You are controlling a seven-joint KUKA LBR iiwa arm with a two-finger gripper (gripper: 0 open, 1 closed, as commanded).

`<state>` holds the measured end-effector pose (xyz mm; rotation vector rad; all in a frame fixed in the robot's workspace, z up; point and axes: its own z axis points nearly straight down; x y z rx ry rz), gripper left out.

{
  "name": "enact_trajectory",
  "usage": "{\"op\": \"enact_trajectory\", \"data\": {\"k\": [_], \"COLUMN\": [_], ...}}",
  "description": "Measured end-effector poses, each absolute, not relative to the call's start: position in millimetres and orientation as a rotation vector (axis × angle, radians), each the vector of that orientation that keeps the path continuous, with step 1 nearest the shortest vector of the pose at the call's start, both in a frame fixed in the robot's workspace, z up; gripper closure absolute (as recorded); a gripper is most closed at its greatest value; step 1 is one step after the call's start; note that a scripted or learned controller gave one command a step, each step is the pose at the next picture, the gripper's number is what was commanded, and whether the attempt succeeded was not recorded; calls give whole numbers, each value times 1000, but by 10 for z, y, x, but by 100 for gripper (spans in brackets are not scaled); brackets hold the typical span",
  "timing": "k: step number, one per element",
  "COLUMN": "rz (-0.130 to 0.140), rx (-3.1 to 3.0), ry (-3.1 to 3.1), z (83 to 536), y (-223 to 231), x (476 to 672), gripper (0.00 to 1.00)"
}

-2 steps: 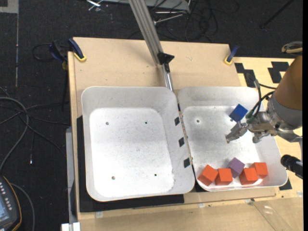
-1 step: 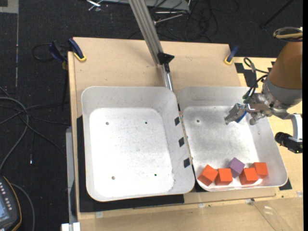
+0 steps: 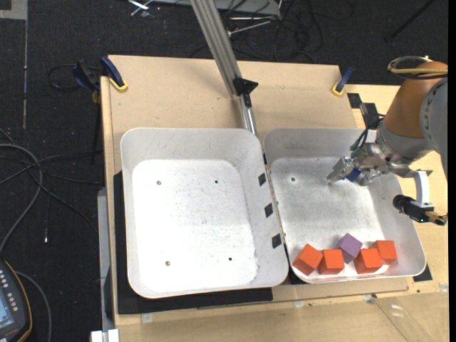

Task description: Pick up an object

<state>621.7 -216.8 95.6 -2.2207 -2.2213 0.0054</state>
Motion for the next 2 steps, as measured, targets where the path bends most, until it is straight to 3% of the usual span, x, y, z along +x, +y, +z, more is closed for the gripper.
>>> {"op": "enact_trajectory", "data": {"k": [1,2], "rz": [-2,1], "rx": [-2217,-2218], "ry": [-2227,-2232], "z": [960,1067], "y": [-2231,-2237], "x": [6732,6726], "gripper": [0,100]}}
